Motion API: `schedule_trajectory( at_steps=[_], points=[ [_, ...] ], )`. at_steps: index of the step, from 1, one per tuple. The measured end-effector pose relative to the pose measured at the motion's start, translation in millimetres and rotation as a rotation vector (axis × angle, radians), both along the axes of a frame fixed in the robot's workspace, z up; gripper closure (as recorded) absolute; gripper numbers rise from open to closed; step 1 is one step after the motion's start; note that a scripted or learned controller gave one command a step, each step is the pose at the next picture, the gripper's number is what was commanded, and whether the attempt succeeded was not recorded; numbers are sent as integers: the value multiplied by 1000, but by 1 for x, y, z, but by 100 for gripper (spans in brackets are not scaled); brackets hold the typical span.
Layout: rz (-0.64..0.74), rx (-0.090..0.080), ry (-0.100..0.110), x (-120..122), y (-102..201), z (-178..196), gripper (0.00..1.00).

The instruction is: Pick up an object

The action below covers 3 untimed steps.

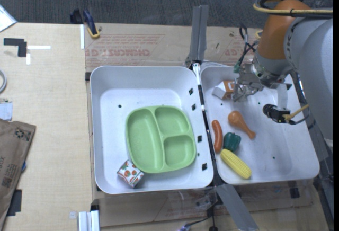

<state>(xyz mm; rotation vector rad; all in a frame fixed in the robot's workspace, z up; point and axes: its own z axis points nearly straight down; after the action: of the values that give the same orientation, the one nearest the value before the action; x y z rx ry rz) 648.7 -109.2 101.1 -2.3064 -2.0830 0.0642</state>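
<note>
Right now the hand (241,91) sits low in the far corner of the right bin (296,166), just beside a small white and orange packet (225,89) that lies against the bin's back wall. Whether it is open or closed cannot be told from this slanted view, since the wrist and cabling hide that part, and nothing can be seen held in it.

Candidates for the pick lie in the same bin: the packet at the hand, an orange drumstick toy (241,123) a little nearer the camera, then a red sausage (217,135), a green pepper (231,141) and a yellow corn cob (235,163) clustered toward the front left corner. The left bin (106,118) carries a green divided plate (160,139) and a small printed carton (130,174), both well apart from the hand.

Judging from the pose, the step in hand is a descent on the packet. To do it well, the hand probably needs to centre over the packet rather than beside it, straddle its short side, and keep clear of the bin wall. The packet looks flat and light, so it could slide away or tip; closing should come only at the bin floor, followed by a straight, slow lift.
</note>
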Motion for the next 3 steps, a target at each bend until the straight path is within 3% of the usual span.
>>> schedule_trajectory(
  at_steps=[1, 2, 3],
  points=[
    [0, 0, 1, 0, 0, 0, 0],
    [-39, 2, -48, -71, -3, -12, 0],
    [50, 4, -50, -31, 16, 54, 0]
  ],
)
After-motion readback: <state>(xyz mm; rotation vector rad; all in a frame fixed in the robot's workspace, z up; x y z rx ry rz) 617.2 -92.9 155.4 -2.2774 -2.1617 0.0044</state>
